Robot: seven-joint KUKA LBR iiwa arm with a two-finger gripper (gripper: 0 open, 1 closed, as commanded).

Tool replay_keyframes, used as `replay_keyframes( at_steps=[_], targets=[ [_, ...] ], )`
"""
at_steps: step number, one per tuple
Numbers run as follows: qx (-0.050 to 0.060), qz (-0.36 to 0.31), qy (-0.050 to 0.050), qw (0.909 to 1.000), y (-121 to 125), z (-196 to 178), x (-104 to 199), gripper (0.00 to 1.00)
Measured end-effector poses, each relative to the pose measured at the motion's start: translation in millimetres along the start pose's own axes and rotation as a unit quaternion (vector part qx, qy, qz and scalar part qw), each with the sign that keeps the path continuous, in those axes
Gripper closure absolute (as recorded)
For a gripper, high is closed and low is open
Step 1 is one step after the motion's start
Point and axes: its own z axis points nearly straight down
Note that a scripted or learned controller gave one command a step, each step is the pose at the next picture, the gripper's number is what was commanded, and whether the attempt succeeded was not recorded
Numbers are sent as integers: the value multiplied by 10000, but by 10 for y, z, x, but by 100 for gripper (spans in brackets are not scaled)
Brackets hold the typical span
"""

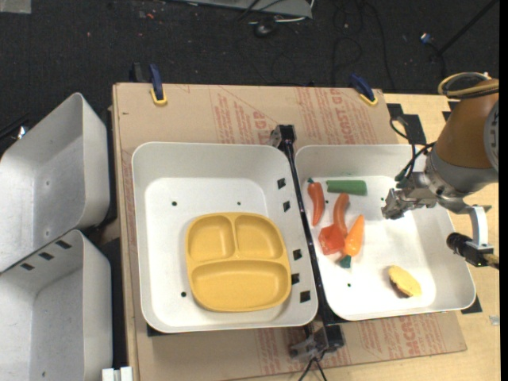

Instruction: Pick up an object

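Right bin (444, 292): carrot (354, 235), orange, leaning on red peppers. Judged light, rigid, smooth plastic; grip across its mid-body. Tool (394, 205) hovers near, apart; finger spread cannot be told. Yellow tray (237, 261) occupies left bin.

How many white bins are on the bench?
2. The left bin holds a yellow tray. The right bin holds toy food, with the pincer over it.
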Motion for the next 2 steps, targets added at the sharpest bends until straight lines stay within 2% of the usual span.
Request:
replay_keyframes(
  at_steps=[2],
  targets=[
    [-22, -6, -8, 10000, -49, -1076, -123, 100]
  ],
)
